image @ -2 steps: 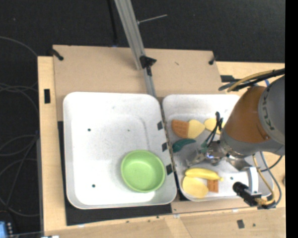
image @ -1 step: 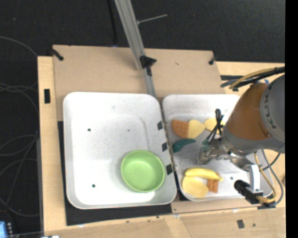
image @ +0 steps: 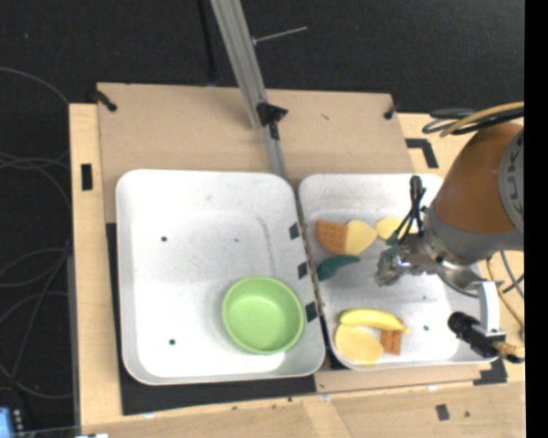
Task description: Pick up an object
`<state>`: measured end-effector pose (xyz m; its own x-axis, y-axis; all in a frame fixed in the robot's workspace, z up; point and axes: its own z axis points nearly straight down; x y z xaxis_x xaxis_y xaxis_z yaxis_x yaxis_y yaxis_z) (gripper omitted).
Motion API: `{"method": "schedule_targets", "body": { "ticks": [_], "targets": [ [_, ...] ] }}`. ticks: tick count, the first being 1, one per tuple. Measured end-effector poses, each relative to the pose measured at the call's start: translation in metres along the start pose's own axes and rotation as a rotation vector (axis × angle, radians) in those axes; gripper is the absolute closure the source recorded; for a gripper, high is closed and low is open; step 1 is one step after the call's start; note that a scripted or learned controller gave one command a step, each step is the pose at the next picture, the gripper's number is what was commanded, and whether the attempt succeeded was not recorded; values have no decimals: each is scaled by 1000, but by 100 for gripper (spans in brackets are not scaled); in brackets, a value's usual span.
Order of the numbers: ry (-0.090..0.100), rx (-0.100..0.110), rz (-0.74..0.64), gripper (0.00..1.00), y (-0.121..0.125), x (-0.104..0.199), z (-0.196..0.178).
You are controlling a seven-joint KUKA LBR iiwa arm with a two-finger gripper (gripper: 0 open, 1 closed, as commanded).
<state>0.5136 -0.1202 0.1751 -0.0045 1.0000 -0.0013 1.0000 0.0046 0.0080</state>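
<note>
Hovering: gripper [image: 390, 267] above right bin [image: 365, 188], opening cannot be told | nearest: ice-cream cone toy [image: 344, 236] | judged light, rigid, slippery | grasp advised across narrow cone end.

A bowl [image: 263, 313] sat in the left bin [image: 164, 217], near its front right corner, while the right bin [image: 347, 192] held several small items under the arm [image: 475, 199].
</note>
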Motion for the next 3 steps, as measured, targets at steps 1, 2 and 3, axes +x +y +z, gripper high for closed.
{"method": "schedule_targets", "body": {
  "ticks": [1, 2, 3],
  "targets": [
    [0, 1, 0, 100, -3, 4, -46],
    [0, 0, 0, 100, 0, 3, -100],
    [-1, 6, -1, 100, 17, 45, -89]
  ]
}}
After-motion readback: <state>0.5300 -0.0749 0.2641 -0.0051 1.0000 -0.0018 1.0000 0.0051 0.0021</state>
